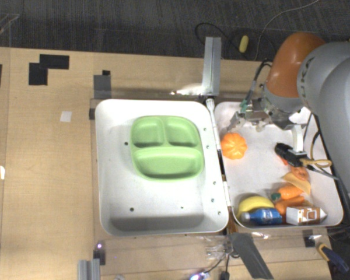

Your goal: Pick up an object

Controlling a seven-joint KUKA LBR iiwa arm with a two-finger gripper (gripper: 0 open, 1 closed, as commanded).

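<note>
- Counter (46, 174) of pale wood carries two shallow white bins side by side.
- The left bin (114, 209) holds a green divided tray (166, 146), lying flat near its middle.
- The right bin (254, 168) holds an orange pumpkin-like toy (234, 146) near its left wall, well apart from the other items.
- Along that bin's near edge lie a yellow banana (255, 203), a blue bottle (262, 217) touching it, and a small carton (305, 216).
- An orange piece (290, 192) sits just above the carton.
- The grey arm (332, 98) reaches in from the right.
- The end effector (258, 116) hovers over the right bin's far end, up and right of the pumpkin toy; whether it is released or clenched I cannot tell.
</note>
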